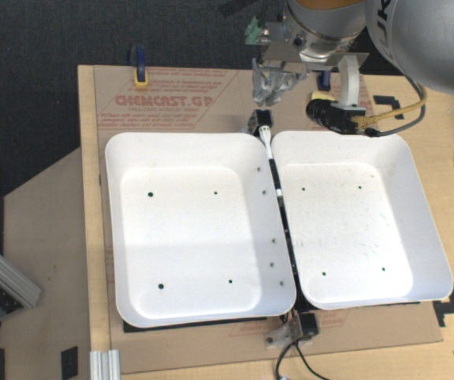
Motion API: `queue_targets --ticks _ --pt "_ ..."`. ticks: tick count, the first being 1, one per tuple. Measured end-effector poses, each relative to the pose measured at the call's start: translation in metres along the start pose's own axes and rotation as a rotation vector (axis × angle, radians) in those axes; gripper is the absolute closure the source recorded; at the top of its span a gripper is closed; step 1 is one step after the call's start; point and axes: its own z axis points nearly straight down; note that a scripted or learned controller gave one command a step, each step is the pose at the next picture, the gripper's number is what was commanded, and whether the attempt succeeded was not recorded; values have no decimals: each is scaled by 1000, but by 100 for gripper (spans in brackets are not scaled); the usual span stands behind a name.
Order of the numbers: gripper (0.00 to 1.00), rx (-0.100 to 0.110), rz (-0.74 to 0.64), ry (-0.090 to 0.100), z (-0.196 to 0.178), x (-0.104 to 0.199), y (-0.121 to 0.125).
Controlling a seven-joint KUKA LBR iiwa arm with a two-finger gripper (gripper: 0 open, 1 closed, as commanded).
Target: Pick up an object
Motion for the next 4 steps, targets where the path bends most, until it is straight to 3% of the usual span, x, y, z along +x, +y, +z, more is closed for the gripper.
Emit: queue_targets --ticks 1,2,3,4 --pt "100 6 9 -3 81 42 -6" --pt "100 -12 21 -7 12 -64 17" --pt "100 -16 25 -11 -75 -191 14" --pt "100 5 12 -3 19 -167 14"
